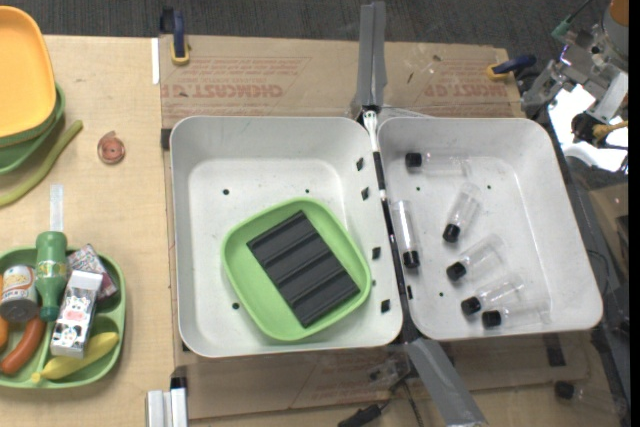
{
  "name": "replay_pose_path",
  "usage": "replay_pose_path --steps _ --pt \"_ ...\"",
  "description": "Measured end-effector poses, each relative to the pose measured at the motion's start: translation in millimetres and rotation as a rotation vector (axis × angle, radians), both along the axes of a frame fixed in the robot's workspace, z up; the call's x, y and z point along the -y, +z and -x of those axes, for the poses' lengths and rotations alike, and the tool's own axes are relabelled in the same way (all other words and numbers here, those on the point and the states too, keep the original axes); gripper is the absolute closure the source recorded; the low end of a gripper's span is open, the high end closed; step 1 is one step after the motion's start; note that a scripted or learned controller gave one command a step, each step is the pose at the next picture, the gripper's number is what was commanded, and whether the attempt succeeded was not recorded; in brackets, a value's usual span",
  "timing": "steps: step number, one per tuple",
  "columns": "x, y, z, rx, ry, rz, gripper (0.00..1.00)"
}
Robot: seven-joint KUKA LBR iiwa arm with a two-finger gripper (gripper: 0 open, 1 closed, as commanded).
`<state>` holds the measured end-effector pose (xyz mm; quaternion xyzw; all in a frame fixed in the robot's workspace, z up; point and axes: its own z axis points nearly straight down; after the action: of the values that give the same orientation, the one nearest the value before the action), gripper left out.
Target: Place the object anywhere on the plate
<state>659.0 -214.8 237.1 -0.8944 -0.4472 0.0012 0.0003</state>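
Two white bins on the surface — plate on the left, vials on the right.

The green plate point(297, 270) carries a dark ridged insert point(303, 269) in the left bin point(200, 215); clear black-capped vials point(461, 214) lie scattered in the right bin point(560, 215). The claw point(590, 85) sits at the right edge — its state I cannot tell.

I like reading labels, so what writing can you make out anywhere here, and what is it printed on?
"CHEMCAST GP", upside down in red, repeated: the brown cardboard sheet under the bins.
Labels on the small box and can on the green tray: too small to read.
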Motion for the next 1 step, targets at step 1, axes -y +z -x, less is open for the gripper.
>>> replay_pose_path --steps 1 --pt "-0.2 6.9 3.4 0.000 0.049 0.001 0.00"
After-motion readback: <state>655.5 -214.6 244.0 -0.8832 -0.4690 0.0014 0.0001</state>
